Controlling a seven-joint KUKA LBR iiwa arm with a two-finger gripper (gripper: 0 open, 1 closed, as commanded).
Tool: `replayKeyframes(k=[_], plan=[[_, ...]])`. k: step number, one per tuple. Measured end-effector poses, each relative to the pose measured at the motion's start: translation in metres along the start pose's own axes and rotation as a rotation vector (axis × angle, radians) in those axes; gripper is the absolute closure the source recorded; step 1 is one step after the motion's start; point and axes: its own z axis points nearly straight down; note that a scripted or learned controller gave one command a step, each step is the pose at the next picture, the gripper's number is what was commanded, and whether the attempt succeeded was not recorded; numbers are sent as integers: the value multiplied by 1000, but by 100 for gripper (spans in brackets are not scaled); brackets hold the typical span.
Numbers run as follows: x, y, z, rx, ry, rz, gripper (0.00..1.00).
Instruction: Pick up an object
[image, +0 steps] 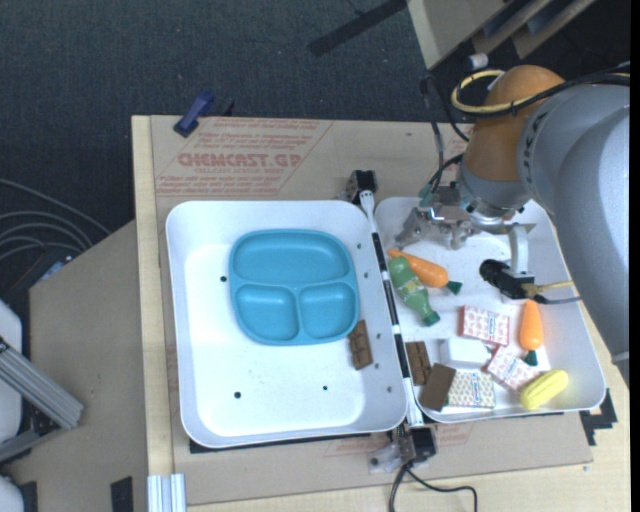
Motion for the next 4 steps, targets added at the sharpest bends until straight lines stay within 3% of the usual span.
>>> replayKeyframes(k=[1,2,3,4], plan=[[0,0,-10,-1,0,0,100],[0,0,-10,-1,0,0,0],[0,0,0,0,0,0,0],[0,0,-10,-1,-1,0,100]])
